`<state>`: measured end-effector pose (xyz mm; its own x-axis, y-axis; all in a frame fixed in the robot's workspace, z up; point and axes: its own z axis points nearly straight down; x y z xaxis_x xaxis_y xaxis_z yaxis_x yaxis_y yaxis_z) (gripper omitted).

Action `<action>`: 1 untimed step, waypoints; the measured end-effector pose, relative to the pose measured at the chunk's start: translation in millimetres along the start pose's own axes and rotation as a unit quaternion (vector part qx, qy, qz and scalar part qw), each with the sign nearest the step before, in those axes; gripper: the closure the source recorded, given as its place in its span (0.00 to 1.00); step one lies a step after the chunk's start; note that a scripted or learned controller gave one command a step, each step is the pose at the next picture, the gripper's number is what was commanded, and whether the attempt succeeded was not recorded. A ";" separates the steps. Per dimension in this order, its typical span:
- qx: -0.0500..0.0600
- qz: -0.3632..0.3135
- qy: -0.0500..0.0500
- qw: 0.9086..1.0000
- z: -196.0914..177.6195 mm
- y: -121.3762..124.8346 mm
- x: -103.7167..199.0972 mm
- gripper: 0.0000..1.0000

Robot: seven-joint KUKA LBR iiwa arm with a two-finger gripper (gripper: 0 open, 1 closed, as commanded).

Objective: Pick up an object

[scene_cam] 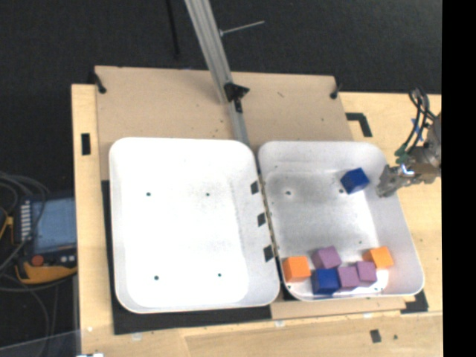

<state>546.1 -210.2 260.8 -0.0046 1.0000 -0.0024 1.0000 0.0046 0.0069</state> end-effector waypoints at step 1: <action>0.001 -0.001 0.001 1.000 -5.4 10.4 48.2 1.00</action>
<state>556.2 -162.0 266.2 -0.0075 1.0000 -0.0006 1.0000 0.0075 0.0044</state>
